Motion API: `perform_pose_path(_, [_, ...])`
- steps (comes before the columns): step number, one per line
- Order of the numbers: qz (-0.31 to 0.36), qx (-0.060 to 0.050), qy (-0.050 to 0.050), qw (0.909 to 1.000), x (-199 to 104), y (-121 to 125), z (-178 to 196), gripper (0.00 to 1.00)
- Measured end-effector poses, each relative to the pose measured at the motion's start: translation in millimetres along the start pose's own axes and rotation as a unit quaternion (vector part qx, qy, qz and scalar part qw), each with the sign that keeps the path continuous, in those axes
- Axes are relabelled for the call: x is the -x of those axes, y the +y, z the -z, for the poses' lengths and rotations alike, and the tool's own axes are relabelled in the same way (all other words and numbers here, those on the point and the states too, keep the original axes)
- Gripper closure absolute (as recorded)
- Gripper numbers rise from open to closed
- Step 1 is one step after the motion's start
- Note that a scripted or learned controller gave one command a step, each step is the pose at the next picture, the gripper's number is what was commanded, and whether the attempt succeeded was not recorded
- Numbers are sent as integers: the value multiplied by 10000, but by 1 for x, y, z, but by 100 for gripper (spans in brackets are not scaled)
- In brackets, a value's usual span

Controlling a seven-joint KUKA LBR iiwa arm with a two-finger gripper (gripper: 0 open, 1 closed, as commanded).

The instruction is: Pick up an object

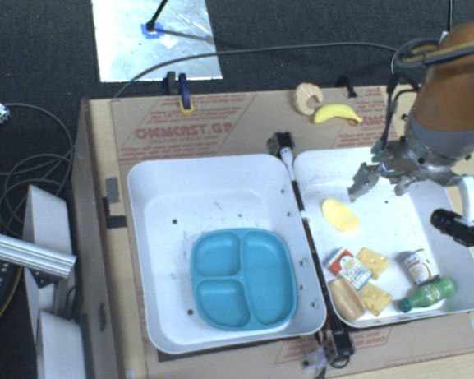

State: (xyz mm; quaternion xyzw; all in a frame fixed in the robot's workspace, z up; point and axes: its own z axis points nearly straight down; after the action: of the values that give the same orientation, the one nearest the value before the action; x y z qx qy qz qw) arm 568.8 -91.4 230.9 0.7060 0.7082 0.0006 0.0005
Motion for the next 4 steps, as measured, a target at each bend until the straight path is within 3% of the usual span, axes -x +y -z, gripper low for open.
perform_pose_path(1, [-13, 58, -18, 10000, 7, -74, -133, 0])
perform_pose_path(2, [-2, 6, 0, 10000, 7, 11, -146, 0])
perform_pose_path(3, [-11, -4, -2, 10000, 23, -22, -147, 0])
perform_pose_path(4, [-1, 13, -6, 10000, 44, 30, -146, 0])
